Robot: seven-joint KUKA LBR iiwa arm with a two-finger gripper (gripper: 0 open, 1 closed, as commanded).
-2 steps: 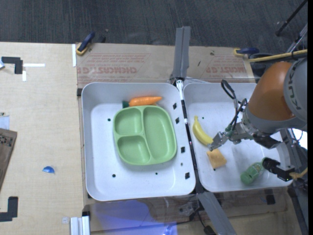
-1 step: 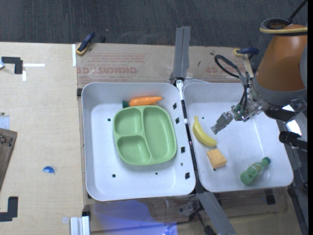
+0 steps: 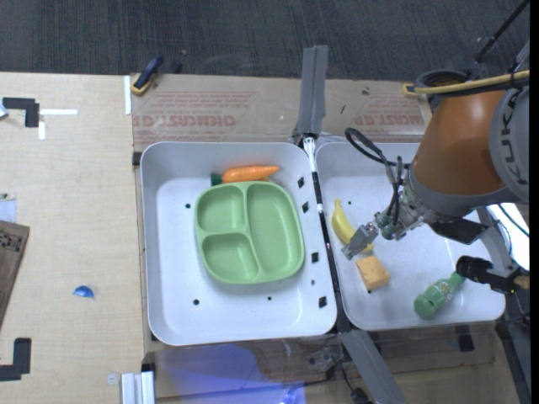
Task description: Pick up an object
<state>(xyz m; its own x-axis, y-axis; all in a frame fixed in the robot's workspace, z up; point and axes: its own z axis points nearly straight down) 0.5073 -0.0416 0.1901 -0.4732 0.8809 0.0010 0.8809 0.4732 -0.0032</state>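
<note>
Dark carpet floor behind light wood bench.

Set high above the bench, fixed, looking down at a slant. Faces the far edge, with dark floor across the top of the frame. Far enough back to take in both white bins whole: left bin near the middle, right bin toward the right side (the divider between them runs almost straight up the frame). Takes in a broad stretch of bare wooden bench on the left as well. Close enough to the arm that its orange band looms large at the right, entering from that side.
</note>
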